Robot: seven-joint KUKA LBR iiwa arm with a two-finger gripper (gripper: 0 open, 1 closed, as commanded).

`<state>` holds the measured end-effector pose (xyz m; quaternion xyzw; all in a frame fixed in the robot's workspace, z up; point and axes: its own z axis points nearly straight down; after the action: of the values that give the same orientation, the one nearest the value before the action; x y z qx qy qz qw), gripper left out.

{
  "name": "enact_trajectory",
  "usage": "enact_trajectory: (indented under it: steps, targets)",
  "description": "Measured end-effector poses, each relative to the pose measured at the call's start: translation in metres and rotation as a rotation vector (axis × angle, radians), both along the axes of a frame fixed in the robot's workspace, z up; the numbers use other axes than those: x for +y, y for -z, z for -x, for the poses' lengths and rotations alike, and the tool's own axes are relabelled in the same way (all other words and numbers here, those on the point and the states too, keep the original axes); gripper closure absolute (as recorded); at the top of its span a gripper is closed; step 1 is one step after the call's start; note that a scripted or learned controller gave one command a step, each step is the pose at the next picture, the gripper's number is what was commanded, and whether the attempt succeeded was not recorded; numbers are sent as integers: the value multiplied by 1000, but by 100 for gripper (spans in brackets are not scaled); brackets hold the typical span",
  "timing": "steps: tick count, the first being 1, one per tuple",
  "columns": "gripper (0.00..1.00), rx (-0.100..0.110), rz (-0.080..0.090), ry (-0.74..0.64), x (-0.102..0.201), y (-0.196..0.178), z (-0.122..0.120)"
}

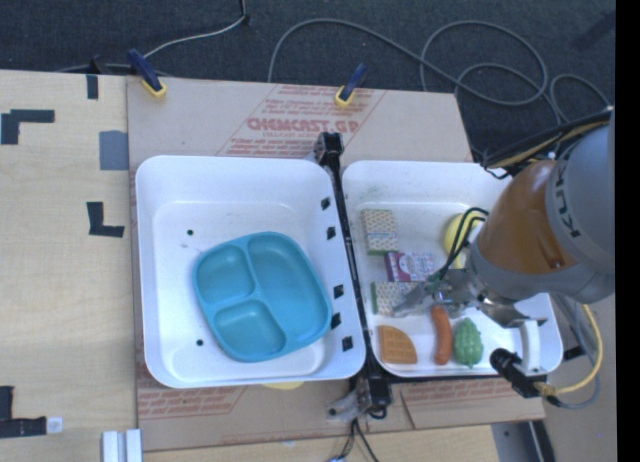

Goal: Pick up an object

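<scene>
In the lower right of the frame, the claw (412, 299) hangs low in the right bin (420, 178), its metal fingers slightly spread with nothing between them, tips just above an orange carrot (441, 336) beside a green vegetable (467, 342).

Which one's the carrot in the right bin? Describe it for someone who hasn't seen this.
Start at the right bin, the one the gripper reaches into, and go to its near edge. Three small items lie there in a row: a tan waffle-like piece, the carrot, a green vegetable. The carrot is the thin orange stick in the middle.
</scene>
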<state>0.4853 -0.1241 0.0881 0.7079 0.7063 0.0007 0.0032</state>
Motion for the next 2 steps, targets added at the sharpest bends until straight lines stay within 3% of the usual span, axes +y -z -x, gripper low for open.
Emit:
enact_trajectory:
  steps: [1,2]
  targets:
    - [100,-4,-4,-2,2,-12,-2]
    - [100,7,-4,-4,73,-96,-7]
